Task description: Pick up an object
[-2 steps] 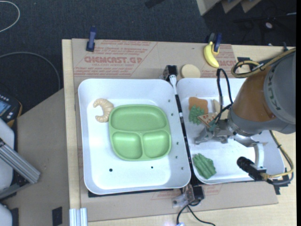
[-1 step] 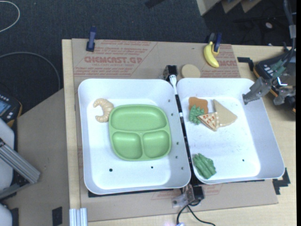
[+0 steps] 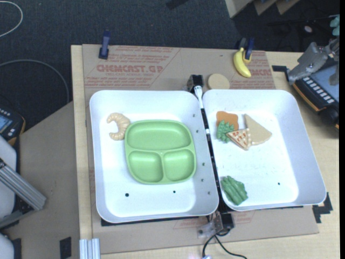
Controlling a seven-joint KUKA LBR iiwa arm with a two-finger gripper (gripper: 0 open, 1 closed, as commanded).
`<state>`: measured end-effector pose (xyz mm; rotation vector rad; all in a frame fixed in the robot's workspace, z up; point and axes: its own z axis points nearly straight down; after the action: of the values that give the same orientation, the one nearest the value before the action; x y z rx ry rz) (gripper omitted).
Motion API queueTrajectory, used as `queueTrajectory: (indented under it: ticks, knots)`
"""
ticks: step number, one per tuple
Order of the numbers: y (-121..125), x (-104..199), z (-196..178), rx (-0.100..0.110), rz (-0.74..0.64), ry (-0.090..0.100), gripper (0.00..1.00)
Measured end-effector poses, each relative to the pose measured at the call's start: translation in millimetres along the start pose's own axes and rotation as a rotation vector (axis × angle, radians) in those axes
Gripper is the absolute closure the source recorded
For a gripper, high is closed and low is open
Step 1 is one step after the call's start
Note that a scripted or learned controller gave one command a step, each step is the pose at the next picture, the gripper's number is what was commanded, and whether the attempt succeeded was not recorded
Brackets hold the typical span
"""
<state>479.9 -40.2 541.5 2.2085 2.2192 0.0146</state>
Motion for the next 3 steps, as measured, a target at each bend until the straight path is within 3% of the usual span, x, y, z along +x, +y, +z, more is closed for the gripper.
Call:
queueTrajectory:
  ticks: [1,2,3]
  knots:
    - [0,-2,-5,0.007,0.004,-0.001,1.00]
    - [-3,-44,102,0.022,0.010,0.001,1.00]
    - [-4,-19,182,0.020,0.005,0.002,1.00]
